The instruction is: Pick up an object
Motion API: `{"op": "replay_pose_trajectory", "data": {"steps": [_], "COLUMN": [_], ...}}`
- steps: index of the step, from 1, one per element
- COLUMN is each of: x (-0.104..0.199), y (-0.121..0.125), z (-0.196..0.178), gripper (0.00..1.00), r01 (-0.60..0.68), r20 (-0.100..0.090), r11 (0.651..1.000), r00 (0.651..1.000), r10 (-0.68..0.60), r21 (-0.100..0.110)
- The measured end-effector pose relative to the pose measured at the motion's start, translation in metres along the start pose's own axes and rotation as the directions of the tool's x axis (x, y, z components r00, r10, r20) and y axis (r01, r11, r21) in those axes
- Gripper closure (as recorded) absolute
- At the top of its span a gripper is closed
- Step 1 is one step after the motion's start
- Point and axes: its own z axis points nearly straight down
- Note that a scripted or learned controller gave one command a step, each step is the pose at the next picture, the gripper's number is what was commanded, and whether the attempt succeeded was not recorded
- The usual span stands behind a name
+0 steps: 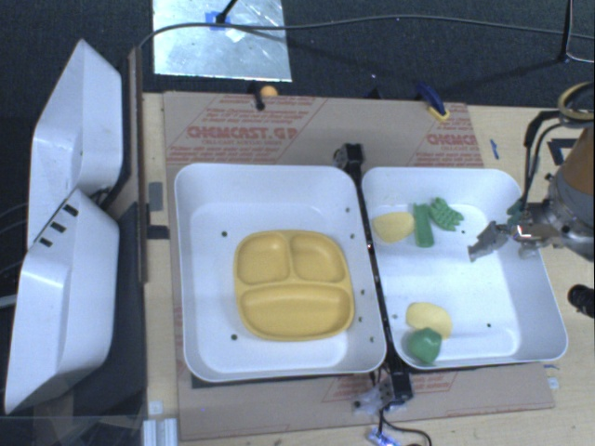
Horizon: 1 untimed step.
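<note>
The right bin (521, 342) holds several small toys. A yellow lump (393, 227), a green stick (423, 225) and a green ridged piece (446, 214) lie together near its far left. A second yellow piece (429, 317) and a green round piece (425, 345) touch each other at its near left. My gripper (497, 237) hangs over the right half of this bin, to the right of the green ridged piece and apart from every toy. Nothing is seen held in it.
The left bin (209, 342) holds a yellow divided plate (293, 283). A black clamp (351, 155) sits where the two bins meet at the back. White casings (74, 221) stand at the far left, and cables run over the dark floor behind the bench.
</note>
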Motion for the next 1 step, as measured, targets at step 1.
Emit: {"op": "replay_pose_trajectory", "data": {"steps": [1], "x": [-0.0112], "y": [0.0550], "z": [-0.0055], "gripper": [0.00], "r01": [0.001], "r20": [0.001], "r11": [1.000], "r00": [1.000], "r10": [-0.001], "r21": [-0.002]}}
